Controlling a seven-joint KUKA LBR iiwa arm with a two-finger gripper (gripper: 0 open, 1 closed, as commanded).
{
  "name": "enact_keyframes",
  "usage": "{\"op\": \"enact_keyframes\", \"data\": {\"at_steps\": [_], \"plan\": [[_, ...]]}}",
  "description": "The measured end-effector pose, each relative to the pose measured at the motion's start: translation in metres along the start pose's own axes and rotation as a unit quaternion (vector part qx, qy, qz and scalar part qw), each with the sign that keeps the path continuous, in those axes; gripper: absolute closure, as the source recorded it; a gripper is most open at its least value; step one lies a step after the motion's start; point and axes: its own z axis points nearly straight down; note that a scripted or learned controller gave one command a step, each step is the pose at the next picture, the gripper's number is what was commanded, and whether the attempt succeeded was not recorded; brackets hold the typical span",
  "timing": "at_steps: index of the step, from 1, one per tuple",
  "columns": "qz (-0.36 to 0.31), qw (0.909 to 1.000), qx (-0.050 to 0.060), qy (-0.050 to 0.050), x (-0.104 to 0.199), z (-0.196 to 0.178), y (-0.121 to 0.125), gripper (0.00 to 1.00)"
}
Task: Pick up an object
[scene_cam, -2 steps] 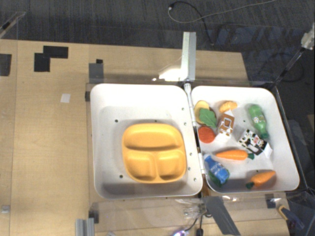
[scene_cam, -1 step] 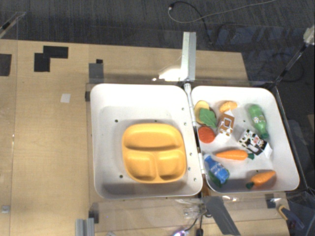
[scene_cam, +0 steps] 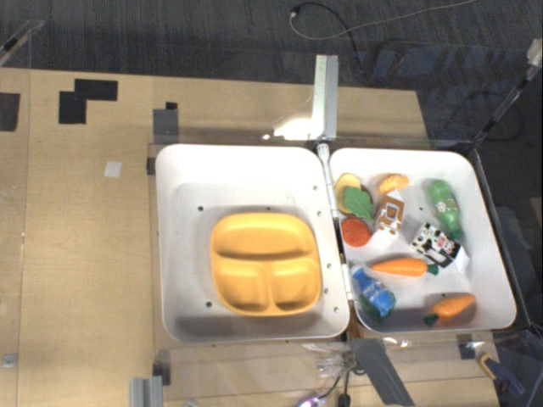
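Camera view: bench seen from above, two bins side by side.
Claw state: cannot tell from this view; verify it before descent.
Left bin (scene_cam: 170, 227): holds one yellow tray (scene_cam: 267, 261), lying flat near the middle.
Right bin (scene_cam: 496, 253): holds the small items, on the side the arm enters from, so the shorter reach for the claw.
Target candidates: carrot (scene_cam: 399, 267) near the middle, with bare floor around most of it; green bottle (scene_cam: 444, 203) by the far wall.
Crowded group: tomato (scene_cam: 356, 233), leaf (scene_cam: 358, 202) and box (scene_cam: 389, 214) lie touching or just beside one another.
Other items: blue pack (scene_cam: 373, 292) and second carrot (scene_cam: 454, 306) near the front wall.
Recommended step: choose the middle carrot; grip across its narrow width.
Risk: the round body may roll; a grasp in the crowded group is likely to catch neighbours.
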Motion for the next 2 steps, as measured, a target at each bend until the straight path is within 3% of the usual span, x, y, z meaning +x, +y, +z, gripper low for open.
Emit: {"op": "enact_keyframes", "data": {"at_steps": [2], "plan": [[-0.003,0.9999,-0.002,-0.012,-0.003,-0.028,0.004,1.00]]}}
